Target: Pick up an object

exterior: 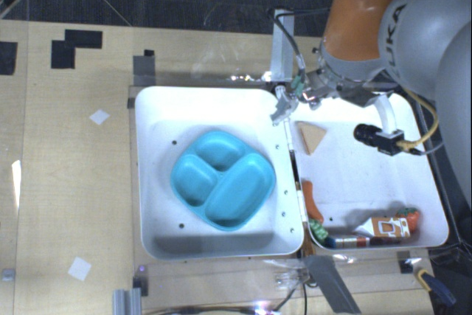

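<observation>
Nearest, a bottle [380, 228] lay along the right bin [435, 232] front wall; beyond it the wedge [312, 136], probably light and stiff, suited an edge grip; the tool [282, 111] state couldn't be told.

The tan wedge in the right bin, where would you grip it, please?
Come from straight above the wedge and close across its narrow lower tip; it lies flat and apart from the bin's other things, so the sides are free.

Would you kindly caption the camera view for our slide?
KUKA arm reaches over right bin; blue divided dish sits in left bin.
</observation>
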`<action>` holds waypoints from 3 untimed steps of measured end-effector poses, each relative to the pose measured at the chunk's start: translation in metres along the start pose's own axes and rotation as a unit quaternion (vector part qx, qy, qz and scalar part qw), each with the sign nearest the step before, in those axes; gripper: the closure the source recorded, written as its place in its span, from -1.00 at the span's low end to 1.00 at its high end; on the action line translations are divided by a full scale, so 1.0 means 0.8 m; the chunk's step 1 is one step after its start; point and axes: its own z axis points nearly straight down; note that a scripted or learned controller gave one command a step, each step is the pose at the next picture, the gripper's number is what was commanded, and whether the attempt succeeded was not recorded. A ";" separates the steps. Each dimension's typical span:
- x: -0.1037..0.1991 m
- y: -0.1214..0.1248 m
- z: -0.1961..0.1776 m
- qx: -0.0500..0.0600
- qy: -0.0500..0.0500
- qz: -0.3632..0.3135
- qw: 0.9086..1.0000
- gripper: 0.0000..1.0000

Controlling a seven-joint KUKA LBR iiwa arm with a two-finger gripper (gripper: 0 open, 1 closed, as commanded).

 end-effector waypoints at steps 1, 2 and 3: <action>-0.046 -0.053 0.039 0.001 0.000 -0.038 0.999 -1.00; -0.049 -0.030 0.038 -0.001 0.000 -0.104 0.995 -1.00; -0.094 -0.094 0.038 0.000 0.000 -0.131 0.991 -1.00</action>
